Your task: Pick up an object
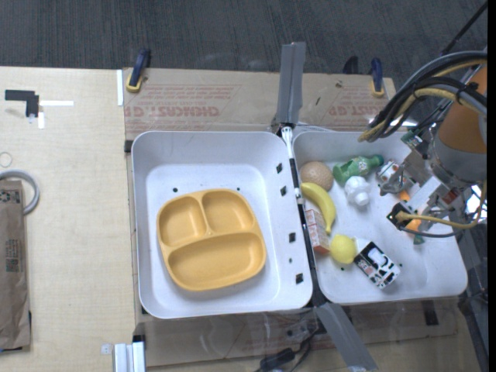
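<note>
Camera view, items listed left to right, positions given relative to the banana (322, 205).

1. Brown paper bag (11, 263), far left of the banana, at the bench edge. Its dark print is too small to read.
2. Cardboard sheet (186, 101), up and left of the banana, behind both bins. Red print, upside down from here, reads roughly "CHEMCAST"; the rest is not legible.
3. Left bin (144, 208), white, left of the banana.
4. Yellow plate (211, 239), three compartments, lying flat in the left bin, well left of the banana.
5. Red-and-white packet (312, 229), just left of and below the banana, against the wall of the right bin (434, 281). Its label is unreadable.
6. Brown round object (316, 174), just above the banana.
7. Banana, curved, near the left wall of the right bin.
8. Lemon (342, 249), just below the banana's lower tip.
9. Green object (358, 165), up and right of the banana.
10. White object (358, 193), right of the banana, just below the green object.
11. Black-and-white box (378, 265), down and right of the banana, beside the lemon. Its markings are not legible.
12. Gripper (395, 181), right of the banana, over the right bin, near the green and white objects. Whether it is open or closed cannot be told.
13. Arm (463, 130), grey with an orange band, far right of the banana, bent down over the right bin's right side, cables looping above it.
</note>
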